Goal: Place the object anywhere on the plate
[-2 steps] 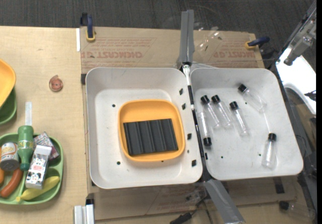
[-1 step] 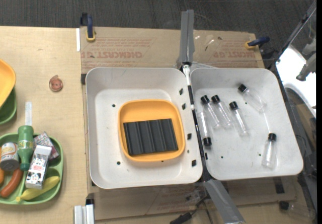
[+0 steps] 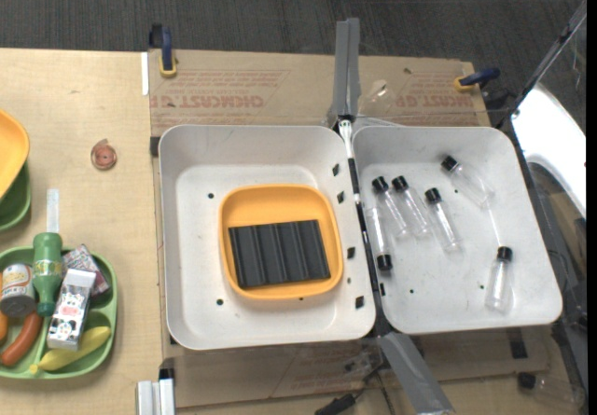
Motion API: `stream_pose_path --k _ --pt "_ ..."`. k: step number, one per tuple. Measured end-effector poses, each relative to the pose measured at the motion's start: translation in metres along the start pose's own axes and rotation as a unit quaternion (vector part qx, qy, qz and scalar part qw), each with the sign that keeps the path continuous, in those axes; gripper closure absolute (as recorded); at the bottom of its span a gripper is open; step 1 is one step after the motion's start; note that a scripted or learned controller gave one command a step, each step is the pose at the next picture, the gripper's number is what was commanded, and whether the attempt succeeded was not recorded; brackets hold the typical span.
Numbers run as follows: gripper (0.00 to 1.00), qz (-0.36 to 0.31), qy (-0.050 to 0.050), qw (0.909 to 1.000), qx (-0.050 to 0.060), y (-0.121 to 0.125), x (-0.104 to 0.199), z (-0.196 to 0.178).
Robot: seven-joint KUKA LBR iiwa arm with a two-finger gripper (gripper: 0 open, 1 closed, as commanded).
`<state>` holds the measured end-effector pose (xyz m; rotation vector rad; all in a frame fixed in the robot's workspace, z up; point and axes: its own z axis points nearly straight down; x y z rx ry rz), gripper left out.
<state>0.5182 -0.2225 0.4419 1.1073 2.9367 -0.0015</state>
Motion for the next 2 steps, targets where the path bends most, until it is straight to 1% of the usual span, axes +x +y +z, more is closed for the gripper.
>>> stream_pose_path --k 1,2 --pt "0.0 0.039 0.001 0.9992 0.0 -0.026 0.0295 -0.0001" --pt "0.0 -0.058 0.0 0.9983 0.0 -0.0257 0.0292 0.0094"
